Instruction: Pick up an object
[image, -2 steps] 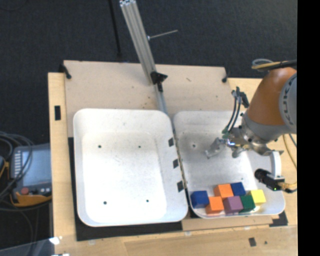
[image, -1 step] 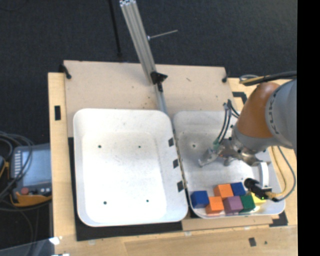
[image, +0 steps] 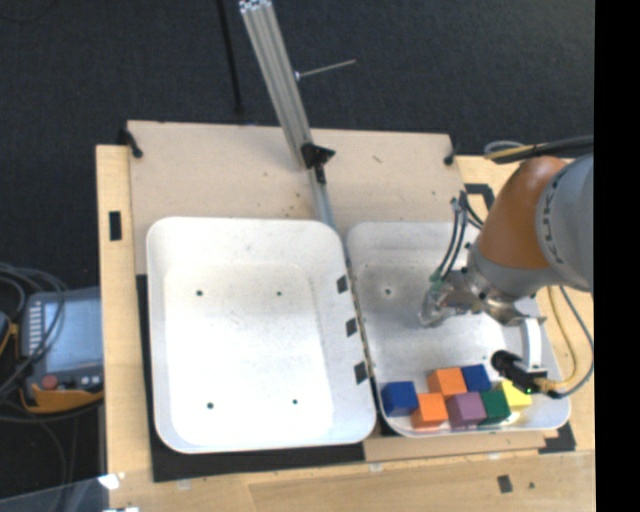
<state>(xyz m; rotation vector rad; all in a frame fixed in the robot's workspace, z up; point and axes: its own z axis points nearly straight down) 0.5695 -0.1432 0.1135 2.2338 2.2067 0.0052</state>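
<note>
On the bench (image: 115, 300), a bare left bin (image: 250, 330) sits beside the right bin (image: 400, 260), whose near edge holds coloured blocks (image: 458, 395). The gripper (image: 432, 310) hangs above that bin's middle, apart from the blocks, its state apparently too blurred to tell.

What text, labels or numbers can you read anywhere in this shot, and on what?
None readable. The handheld pendant left of the bench has a screen and buttons, too blurred to read. The bins, blocks and arm carry no visible markings.
</note>
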